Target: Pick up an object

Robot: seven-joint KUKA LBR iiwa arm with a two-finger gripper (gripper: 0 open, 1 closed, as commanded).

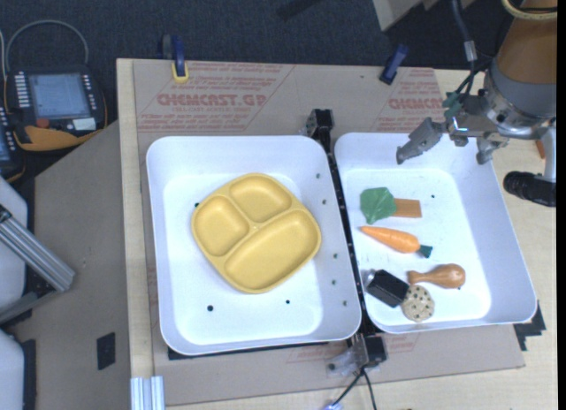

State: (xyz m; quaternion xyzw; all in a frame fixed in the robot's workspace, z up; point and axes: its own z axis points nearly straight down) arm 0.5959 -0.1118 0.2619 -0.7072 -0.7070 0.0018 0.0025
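While the gripper [449,137] hangs spread over the right bin [504,223], holding nothing, carrot [390,239], cookie [417,304], drumstick [438,277] below, yellow plate [256,231] in left bin [168,223].

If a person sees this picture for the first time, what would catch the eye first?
Probably the yellow divided plate, lying alone in the middle of the left bin. Next, the small group in the right bin: an orange carrot, a green-topped piece, a brown drumstick, a cookie and a black block. The tool hangs above that bin's far edge.
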